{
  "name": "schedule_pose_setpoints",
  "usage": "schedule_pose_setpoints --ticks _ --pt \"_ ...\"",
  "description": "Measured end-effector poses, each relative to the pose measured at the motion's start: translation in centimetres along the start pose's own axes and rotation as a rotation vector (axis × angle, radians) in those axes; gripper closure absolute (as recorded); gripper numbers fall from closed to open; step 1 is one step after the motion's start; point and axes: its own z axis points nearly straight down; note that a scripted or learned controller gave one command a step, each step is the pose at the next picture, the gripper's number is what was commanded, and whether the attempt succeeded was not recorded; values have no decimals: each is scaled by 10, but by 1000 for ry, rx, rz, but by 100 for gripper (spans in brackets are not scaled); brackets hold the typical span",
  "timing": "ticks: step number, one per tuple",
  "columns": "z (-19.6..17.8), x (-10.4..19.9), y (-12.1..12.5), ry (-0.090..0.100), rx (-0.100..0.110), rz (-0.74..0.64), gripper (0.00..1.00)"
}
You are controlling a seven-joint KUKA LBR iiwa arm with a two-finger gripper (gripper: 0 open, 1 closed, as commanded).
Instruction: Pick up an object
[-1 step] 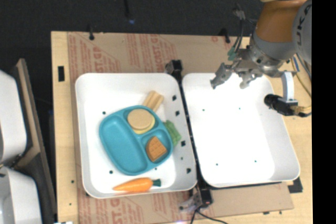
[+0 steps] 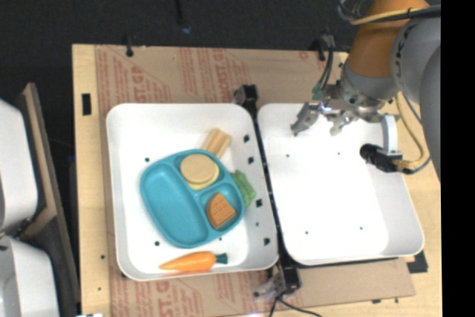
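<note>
While the arm point(image 2: 386, 33) reaches in from three o'clock, its claw point(image 2: 320, 120) hangs over the right bin point(image 2: 349, 234) near twelve o'clock, fingers spread apart and holding nothing. Over in the left bin point(image 2: 126, 159) sits a blue tray point(image 2: 174, 208) bearing a round cookie point(image 2: 200, 169) and a cracker point(image 2: 221, 211), with a carrot point(image 2: 191, 261) at six o'clock.

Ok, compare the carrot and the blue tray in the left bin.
The carrot is orange, slim and small; the blue tray is teal, broad and far larger. The carrot lies on the bin floor near the front wall, while the tray sits mid-bin carrying food pieces. Both share the left bin.
</note>
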Motion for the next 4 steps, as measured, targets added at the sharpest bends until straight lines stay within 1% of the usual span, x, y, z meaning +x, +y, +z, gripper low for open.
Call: schedule_pose_setpoints --ticks 1,2,3,4 --pt "-31 -2 -14 0 -8 -1 0" --pt "12 -28 -16 -1 -3 0 0" --pt "1 -63 -37 -1 -6 2 0" --pt "16 -93 -58 -1 -5 1 0"
